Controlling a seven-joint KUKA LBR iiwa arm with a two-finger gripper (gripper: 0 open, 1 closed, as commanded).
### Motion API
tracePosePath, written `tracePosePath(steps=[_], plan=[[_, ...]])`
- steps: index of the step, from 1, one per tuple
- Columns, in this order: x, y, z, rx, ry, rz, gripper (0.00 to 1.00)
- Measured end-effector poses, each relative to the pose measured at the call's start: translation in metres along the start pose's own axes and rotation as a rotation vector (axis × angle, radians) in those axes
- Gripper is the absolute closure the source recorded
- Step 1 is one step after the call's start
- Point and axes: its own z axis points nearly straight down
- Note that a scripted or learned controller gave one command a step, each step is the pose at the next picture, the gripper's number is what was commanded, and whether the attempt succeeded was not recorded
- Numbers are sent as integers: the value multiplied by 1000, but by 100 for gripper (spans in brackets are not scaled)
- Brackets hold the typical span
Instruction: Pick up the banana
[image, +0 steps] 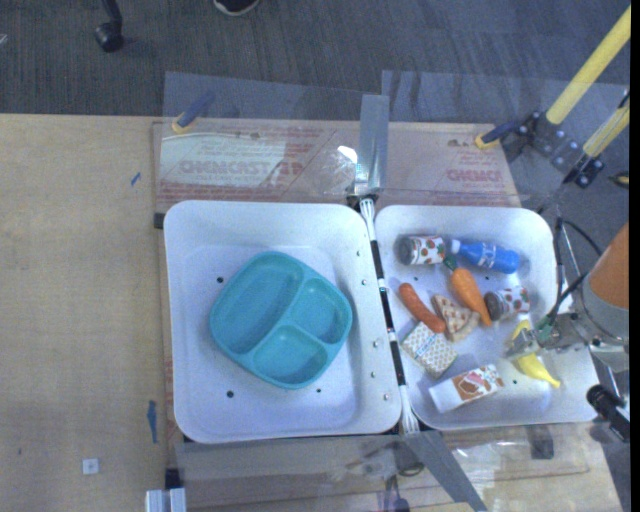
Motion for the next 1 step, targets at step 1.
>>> tracePosePath(steps=[1], plan=[[53,16,-115,12,1,13,100]])
